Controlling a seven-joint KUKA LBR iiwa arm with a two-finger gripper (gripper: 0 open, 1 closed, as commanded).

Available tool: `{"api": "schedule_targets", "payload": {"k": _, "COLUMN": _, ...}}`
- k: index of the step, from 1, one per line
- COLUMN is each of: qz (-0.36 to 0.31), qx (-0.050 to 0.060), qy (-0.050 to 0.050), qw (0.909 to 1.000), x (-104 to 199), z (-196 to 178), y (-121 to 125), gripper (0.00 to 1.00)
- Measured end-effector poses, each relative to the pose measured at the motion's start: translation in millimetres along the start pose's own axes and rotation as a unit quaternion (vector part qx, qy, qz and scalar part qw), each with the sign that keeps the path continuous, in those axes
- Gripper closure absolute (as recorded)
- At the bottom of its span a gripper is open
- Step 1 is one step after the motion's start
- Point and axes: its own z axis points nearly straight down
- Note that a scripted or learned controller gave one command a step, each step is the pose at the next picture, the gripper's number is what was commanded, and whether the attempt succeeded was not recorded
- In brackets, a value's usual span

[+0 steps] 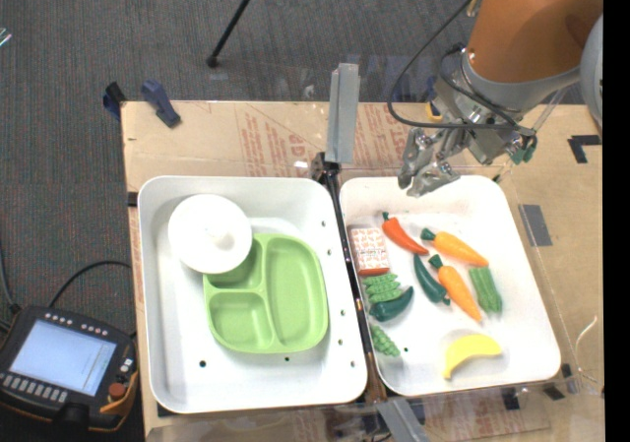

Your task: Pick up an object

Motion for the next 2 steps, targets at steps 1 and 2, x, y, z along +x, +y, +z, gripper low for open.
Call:
{"api": "schedule_targets", "payload": {"k": 1, "qz": -0.108, "qx": 0.000, "qy": 0.000, "qw": 0.9942, "x": 54.9, "z": -8.4, "y": 10.1, "gripper": 1.00}}
{"api": "schedule_targets", "payload": {"k": 2, "qz": -0.106, "qx": -0.001, "qy": -0.002, "qw": 0.9943, "x": 53.4, "z": -17.9, "y": 10.3, "gripper": 1.00}}
